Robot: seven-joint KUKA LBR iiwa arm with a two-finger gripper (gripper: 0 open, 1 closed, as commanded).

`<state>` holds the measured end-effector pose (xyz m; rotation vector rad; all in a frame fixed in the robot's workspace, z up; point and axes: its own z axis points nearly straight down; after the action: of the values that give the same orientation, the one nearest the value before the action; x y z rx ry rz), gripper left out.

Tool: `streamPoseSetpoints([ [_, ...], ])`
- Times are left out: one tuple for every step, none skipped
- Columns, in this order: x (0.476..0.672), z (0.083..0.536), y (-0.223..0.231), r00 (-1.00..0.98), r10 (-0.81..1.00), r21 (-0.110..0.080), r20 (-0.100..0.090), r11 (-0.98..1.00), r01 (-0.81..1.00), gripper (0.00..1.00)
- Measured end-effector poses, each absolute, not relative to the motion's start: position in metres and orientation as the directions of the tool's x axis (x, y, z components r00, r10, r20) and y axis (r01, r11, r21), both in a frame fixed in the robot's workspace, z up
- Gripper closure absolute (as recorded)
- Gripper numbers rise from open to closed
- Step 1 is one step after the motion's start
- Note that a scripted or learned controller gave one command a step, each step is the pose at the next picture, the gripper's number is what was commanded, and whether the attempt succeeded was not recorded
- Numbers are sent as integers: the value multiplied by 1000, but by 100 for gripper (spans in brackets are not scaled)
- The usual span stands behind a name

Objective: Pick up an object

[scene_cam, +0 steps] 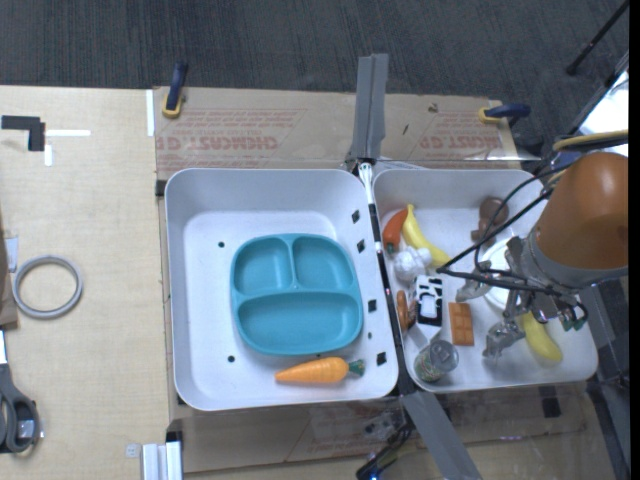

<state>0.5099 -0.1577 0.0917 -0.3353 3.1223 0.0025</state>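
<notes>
Arm w/ orange band (592, 213) reaches in from the right, over the right bin (455, 181). Jaws (503, 336) hang low near that bin's front-right corner, just beside a yellow banana-like piece (543, 340). Cables cross the wrist; can't tell if jaws are apart or together, and nothing visibly between them.

Right bin holds the clutter: second banana (420, 243) and a red-orange item (394, 229) along its left wall, a white lump (408, 264), a black-and-white block (429, 299), an orange wafer-like block (460, 323), a round clear item, poss. a jar (435, 360), at the front-left corner.

Left bin (190, 298): teal divided plate (296, 293) mid-bin, toy carrot (318, 371) near front edge, just off the plate.

Step, judged: approach/descent onto a target, grasp not yet confirmed. Likely target the yellow piece by the jaws.

Next move calls for: jaws astride the piece across its narrow width, close, lift straight; curved smooth shape may slip, bin wall close.
</notes>
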Motion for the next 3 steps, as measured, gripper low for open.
streamPoseSetpoints([
  [503, 92, -222, -983, -182, -1, -4, 983, -182, 0],
  [492, 92, -120, -981, -192, 0, -3, 981, -192, 0],
  [540, 92, -193, -935, -355, -1, -4, 935, -355, 0],
])
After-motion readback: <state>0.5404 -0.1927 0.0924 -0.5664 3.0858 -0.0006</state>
